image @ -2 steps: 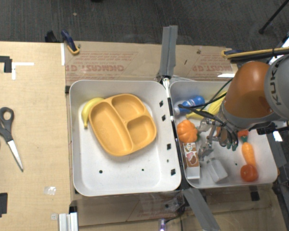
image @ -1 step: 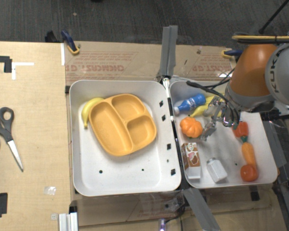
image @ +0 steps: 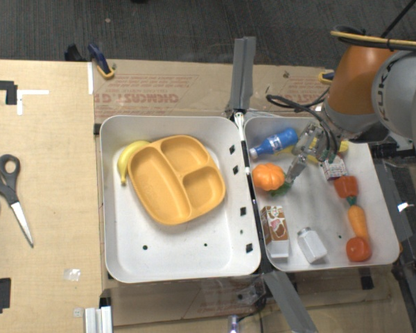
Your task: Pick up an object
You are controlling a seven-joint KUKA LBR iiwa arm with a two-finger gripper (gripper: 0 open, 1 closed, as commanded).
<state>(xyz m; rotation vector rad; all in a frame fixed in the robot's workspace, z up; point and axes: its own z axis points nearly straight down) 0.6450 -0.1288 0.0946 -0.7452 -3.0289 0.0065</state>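
Right bin (image: pixel 374 255): orange pumpkin toy (image: pixel 268 176), blue bottle (image: pixel 274 142), small carton (image: pixel 275 232), carrot (image: pixel 358 220) are contained. Gripper (image: pixel 299 164) is positioned just beside the pumpkin toy; finger state cannot be told. Left bin (image: pixel 125 255): yellow divided plate (image: pixel 173 179), banana (image: pixel 128 157).

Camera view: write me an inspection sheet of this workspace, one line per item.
Surface: two white bins side by side, left bin and right bin, on a wooden bench.
Job's things: right bin holds a blue bottle, orange pumpkin, small carton, grey block, carrot, red tomato and a red-orange piece.
Clutter: yellow divided plate and banana in the left bin; scissors on the bench.
Grippers: gripper low over the right bin, beside the pumpkin; nothing seen between its fingers.
Cables: black cable near the wrist.
Surroundings: dark carpet beyond the bench.
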